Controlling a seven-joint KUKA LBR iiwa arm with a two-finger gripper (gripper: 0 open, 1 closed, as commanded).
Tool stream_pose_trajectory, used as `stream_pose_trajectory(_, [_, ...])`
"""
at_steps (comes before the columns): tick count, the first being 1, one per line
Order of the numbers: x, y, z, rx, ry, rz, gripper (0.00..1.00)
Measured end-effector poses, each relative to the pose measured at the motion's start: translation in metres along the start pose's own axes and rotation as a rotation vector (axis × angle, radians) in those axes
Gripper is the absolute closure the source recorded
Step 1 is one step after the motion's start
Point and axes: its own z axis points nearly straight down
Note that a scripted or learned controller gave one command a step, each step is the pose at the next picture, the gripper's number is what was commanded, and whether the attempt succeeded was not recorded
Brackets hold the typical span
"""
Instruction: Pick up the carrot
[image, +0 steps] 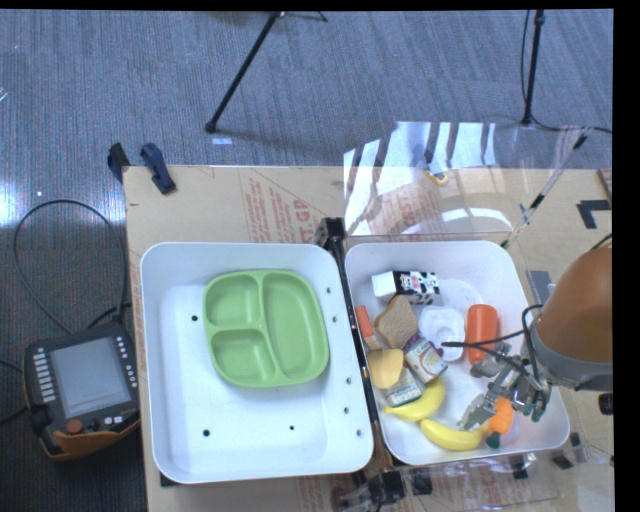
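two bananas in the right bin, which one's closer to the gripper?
The lower banana, along the bin's front wall beside the gripper. The other banana lies further left, under the yellow block.

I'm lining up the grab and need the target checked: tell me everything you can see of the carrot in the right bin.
The carrot is short, orange and smooth, plastic-looking like a toy, with a small green end pointing toward the near edge. It lies in the near right corner of the right bin, roughly upright in the picture. The hand sits over its upper part and hides it, so its full length is unclear. Its green end meets or nearly meets the tip of a banana; contact cannot be confirmed.
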Motion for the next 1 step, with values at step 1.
stream_pose_trajectory(1, [0.0005, 0.0003, -0.0091, -0.003, 0.003, 0.009, 1.00])
